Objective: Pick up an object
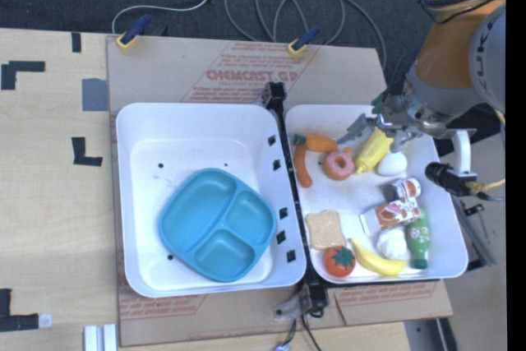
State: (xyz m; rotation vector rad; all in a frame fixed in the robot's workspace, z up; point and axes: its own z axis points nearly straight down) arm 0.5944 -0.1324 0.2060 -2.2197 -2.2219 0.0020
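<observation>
Near edge of right bin [457, 236]: tomato [339, 260] and banana [376, 257] side by side, bread slice [325, 228] just behind the tomato, green bottle [418, 242] and a white egg-like piece [392, 242] to the right.

Task status: nothing lifted. Every item appears to rest on the bin floor; judged as approach stage, grasp and lift both left to do.

Likely target: yellow corn-like piece [374, 149] at far side of right bin, tilted, with donut [338, 165] just to its left and a white piece [392, 163] touching or nearly touching its near-right end. Hand [380, 124] sits just over the far end of the corn; dark fingers look spread to either side of it, but whether they touch it cannot be told. Nothing seen gripped.

Further left: carrot [320, 143] and sausage [302, 166] by the divider. Carton [400, 205] lies mid-bin.

Left bin [136, 136] holds a blue tray [217, 223], well apart from the hand.
</observation>
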